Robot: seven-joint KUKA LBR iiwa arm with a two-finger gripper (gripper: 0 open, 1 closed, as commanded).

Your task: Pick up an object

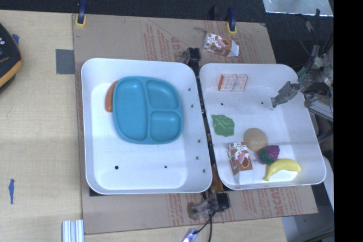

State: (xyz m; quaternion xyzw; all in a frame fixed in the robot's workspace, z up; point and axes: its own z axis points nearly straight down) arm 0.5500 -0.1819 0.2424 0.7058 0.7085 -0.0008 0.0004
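My gripper [283,96] reaches in from the right edge and hangs over the upper right part of the right bin [295,122], with nothing seen in it. The right bin holds a white and orange carton [232,83], a green leaf [223,124], a tan round piece [256,138], purple grapes [270,152], a yellow banana [282,169] and a red and white packet [240,157]. All of these lie left of or below the gripper, apart from it. A blue divided plate [148,110] lies in the left bin [142,175], partly covering an orange item [108,98].
Another red and white packet [220,45] lies on the cardboard behind the right bin. A yellow and black device [7,59] sits at the bench's left edge. The bins meet along a hinge-like seam [203,122].
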